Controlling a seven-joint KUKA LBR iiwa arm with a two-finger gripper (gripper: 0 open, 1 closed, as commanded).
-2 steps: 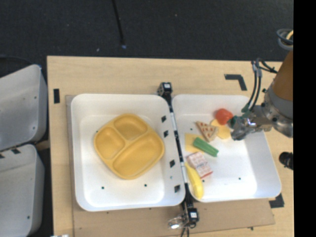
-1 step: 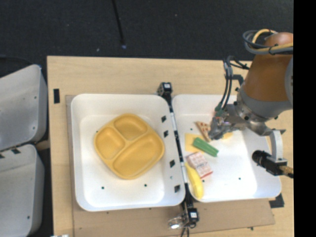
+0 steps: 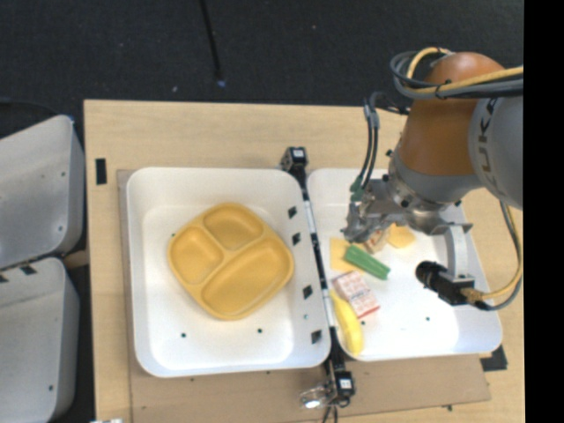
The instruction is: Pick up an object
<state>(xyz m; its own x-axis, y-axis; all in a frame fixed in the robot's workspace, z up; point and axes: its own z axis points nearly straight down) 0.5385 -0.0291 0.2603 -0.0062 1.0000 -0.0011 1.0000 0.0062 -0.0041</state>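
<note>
**Gripper lowered over the small objects in the right bin**

The green block [image 3: 367,262] is taken as the likely target, because it lies just below and beside the gripper [image 3: 366,227]. It is judged to be light and stiff, with flat long sides, so it could be taken across its narrow width near the middle. Its smooth surface may slip if it is held by one end only.

Just beyond the green block, further from the gripper, a small red-and-white packet [image 3: 357,293] is seen, probably thin and soft, and harder to take from flat. Under and past it lies a yellow banana-shaped toy [image 3: 349,326], close to the divider between the bins. A pale yellow piece [image 3: 401,237] lies right beside the gripper, on the arm's side.

Whether the gripper is wide or narrow cannot be told here, and nothing is seen to be held.

Counted: one green block, one packet, one banana toy, one pale yellow piece, all in the right bin [image 3: 458,324]. One yellow divided plate [image 3: 231,260] lies in the left bin [image 3: 145,324], well apart from the gripper.
</note>
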